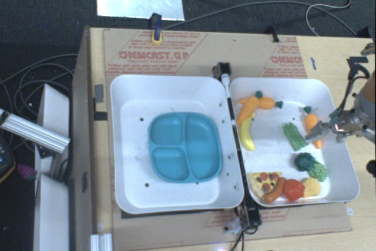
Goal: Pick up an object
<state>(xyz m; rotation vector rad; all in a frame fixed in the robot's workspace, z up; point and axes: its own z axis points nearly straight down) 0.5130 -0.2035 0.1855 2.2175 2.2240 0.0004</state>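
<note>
On my feed the arm comes in from the right edge, and I see the gripper (325, 131) low over the right-hand bin (329, 91), near its right wall. Whether its fingers stand apart or together I cannot tell; the tip is blurred against the toys under it. It sits right at a small orange carrot (311, 121) and just right of a green bean bundle (293, 134), and I can't make out whether it touches either one.

The rest of that bin's toy food lies loose on the white floor. Toward the top left, an orange carrot with a green tip (256, 104) rests against a yellow banana (246, 133), which runs down along the divider side. Below the gripper sits a dark green broccoli (305, 161) with a lighter green piece (318, 171) touching it. Along the bottom wall I see a pizza slice (265, 179), a sausage (275, 190), a red tomato (294, 189) and a yellow piece (311, 187), packed close together.

The left-hand bin (126, 97) holds a blue sectioned plate (184, 146) lying flat in its middle. Both bins sit on the counter (176, 50)
</note>
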